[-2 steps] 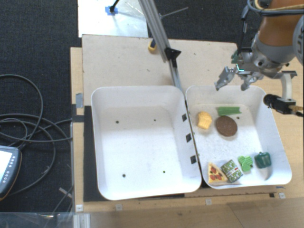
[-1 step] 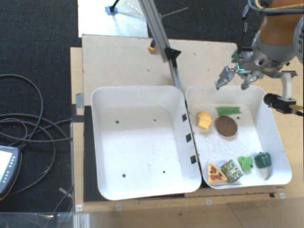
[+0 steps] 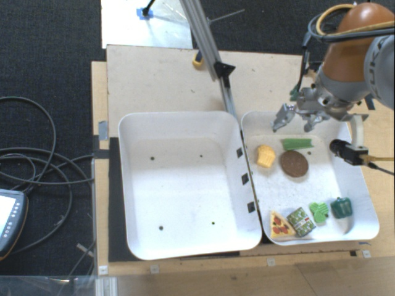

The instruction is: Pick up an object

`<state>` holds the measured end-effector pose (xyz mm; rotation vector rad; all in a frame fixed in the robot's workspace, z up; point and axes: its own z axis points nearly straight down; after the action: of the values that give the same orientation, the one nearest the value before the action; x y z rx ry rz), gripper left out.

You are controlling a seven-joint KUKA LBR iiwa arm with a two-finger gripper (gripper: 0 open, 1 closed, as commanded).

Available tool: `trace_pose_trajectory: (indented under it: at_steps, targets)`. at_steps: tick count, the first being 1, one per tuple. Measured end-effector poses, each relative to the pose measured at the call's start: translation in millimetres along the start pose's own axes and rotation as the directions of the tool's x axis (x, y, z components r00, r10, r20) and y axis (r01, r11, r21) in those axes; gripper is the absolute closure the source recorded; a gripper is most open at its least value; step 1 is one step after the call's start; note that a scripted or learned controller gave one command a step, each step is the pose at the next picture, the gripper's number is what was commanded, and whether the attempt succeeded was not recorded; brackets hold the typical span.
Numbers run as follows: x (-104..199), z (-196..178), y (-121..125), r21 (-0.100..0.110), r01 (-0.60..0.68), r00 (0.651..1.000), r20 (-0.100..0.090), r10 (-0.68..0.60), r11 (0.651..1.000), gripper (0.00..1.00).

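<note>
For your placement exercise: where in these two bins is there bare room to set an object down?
The left bin offers bare floor wall to wall. The right bin is crowded: yellow piece, brown disc, pizza slice; a bare strip lies between the disc and the front row.

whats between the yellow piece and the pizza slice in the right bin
Bare white bin floor. In the camera view nothing lies between the yellow piece and the pizza slice; the brown disc sits off to the right.

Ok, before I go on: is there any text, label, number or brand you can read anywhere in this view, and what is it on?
None can be read.
Green patterned block in the right bin: printed marks, too small and blurred to read.
Pizza slice toy: only topping dots, no letters.
Screen device at the left edge: lit display, nothing legible.
</note>
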<state>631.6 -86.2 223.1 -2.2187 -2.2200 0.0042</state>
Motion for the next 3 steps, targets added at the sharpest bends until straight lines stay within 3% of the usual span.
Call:
trace_pose_trajectory:
  at_steps: [2,3]
  targets:
    - [4,89,1,-0.001,0.001,1.000,0.000,-0.001,1.000,0.00]
    - [3,75,3,-0.008,0.000,1.000,0.000,0.000,1.000,1.00]
